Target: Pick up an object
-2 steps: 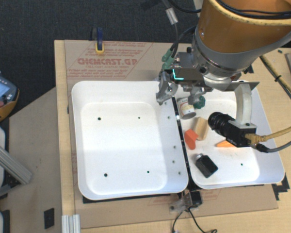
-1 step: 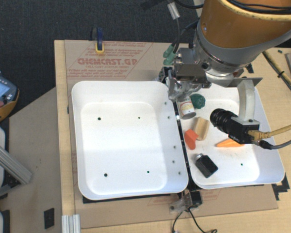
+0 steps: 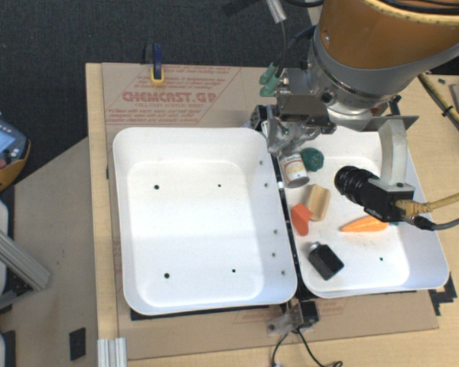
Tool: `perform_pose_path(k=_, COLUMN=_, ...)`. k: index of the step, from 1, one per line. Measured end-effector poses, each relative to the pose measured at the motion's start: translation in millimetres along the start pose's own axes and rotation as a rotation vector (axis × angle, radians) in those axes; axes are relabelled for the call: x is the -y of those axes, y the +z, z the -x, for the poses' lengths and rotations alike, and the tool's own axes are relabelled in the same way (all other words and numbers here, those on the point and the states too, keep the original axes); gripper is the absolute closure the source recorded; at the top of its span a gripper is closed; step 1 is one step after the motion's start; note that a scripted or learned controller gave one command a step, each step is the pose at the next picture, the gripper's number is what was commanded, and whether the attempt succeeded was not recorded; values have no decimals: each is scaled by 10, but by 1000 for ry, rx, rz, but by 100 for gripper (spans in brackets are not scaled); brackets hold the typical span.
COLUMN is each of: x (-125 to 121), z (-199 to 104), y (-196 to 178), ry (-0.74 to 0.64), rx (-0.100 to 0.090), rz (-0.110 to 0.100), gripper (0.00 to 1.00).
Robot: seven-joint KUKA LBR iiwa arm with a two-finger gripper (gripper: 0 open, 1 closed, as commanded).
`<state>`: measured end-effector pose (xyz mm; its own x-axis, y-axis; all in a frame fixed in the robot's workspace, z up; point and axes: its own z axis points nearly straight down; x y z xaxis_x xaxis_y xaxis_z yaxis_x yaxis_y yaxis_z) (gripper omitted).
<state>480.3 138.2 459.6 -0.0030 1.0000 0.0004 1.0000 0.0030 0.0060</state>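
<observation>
My gripper (image 3: 285, 140) hangs over the far left corner of the right bin (image 3: 424, 262). Just below it a small white and brown cylinder (image 3: 294, 171) lies beside a teal lump (image 3: 313, 158). Nearer the front lie a tan wooden block (image 3: 317, 202), a red-orange block (image 3: 301, 219), an orange carrot (image 3: 365, 225) and a black block (image 3: 325, 260). I see nothing held in the gripper.
The left bin (image 3: 130, 205) sits beside the right one, and their rims meet just left of the gripper. Both rest on a cardboard sheet (image 3: 176, 94) with a blue clamp (image 3: 156, 60) at its far edge. The arm's big body covers the right bin's far side.
</observation>
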Motion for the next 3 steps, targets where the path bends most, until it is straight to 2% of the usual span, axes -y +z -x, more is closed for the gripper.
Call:
perform_pose_path(k=1, x=-5, z=-7, y=-104, ry=-1, rx=0, rz=2, gripper=100)
perform_pose_path(k=2, x=22, z=-498, y=391, ry=-2, rx=2, rz=-14, gripper=100)
perform_pose_path(k=3, x=7, z=-888, y=-148, ry=-2, rx=-4, rz=0, gripper=100)
